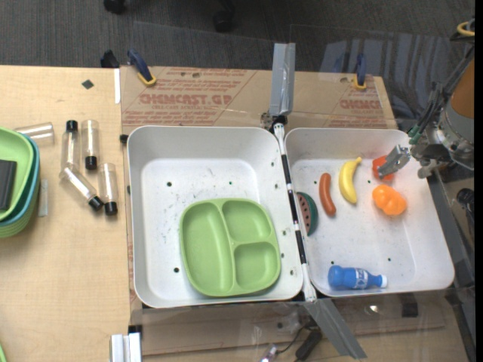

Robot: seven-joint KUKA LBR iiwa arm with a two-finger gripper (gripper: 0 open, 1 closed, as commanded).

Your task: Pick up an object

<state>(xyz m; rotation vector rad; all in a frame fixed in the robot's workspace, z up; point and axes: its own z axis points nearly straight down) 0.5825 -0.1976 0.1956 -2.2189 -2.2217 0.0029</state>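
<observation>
In the camera view, the grey two-finger gripper [392, 159] hangs over the far right part of the right white bin [423, 266], above a small red-orange piece [381, 168]; whether the jaws are open or closed I cannot tell. Just beside lies a glossy orange plastic fruit [389, 200], rounded, probably light, stiff and slippery; taking it across the middle seems safest. A smooth yellow plastic banana [348, 180] lies near.

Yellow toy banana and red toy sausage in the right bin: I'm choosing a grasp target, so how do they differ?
The yellow toy banana is curved and thicker; the red toy sausage is straighter and slimmer. The banana lies nearer the gripper; the sausage lies nearer the bins' divider. Both lie flat, lengthwise up the white right bin, side by side, apart.
</observation>
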